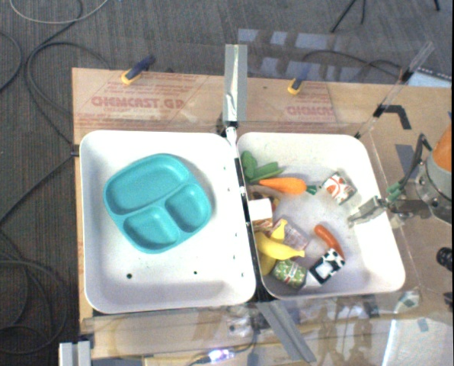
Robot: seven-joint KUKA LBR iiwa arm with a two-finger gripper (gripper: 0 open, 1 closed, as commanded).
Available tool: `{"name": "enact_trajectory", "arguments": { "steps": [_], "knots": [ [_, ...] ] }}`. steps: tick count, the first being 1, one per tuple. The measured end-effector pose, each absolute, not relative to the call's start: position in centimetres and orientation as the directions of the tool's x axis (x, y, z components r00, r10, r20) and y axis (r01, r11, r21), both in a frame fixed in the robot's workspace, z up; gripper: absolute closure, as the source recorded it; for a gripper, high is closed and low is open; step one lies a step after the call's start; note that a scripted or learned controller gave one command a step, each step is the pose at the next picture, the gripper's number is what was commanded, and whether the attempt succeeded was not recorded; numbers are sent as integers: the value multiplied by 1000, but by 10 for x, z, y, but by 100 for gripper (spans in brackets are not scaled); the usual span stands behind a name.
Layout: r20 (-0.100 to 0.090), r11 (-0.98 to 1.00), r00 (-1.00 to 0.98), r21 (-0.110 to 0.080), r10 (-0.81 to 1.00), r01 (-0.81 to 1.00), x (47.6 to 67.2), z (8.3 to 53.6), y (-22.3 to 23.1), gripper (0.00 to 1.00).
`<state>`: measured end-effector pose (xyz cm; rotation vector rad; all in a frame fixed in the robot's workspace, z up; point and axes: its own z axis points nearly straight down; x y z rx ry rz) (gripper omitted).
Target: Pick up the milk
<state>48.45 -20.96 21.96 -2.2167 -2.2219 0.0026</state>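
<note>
While the grey arm with its orange band reaches in from three o'clock, its two-finger claw (368, 210) hovers at the right rim of the right-hand shallow white bin (379, 175), and whether its fingers are parted or closed cannot be told. Nothing is seen between them. The milk, a small carton patterned in black and white cow patches (327, 265), lies at about seven o'clock from the claw, near the bin's lower edge and apart from it. Just above the carton rests a small orange-red sausage-shaped toy (328, 239). At ten o'clock from the claw sits a little white and orange box (337, 188); further left lies an orange carrot with a green top (284, 184). The left-hand white bin (120, 280) holds a turquoise three-compartment plastic plate (159, 202).
</note>
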Motion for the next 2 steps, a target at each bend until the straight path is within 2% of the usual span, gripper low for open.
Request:
{"name": "enact_trajectory", "arguments": {
  "steps": [1, 2],
  "knots": [
    [-5, 202, -202, 9, 979, 979, 487, 89, -190, 0],
    [-5, 201, -201, 12, 980, 979, 488, 99, -190, 100]
  ]
}}
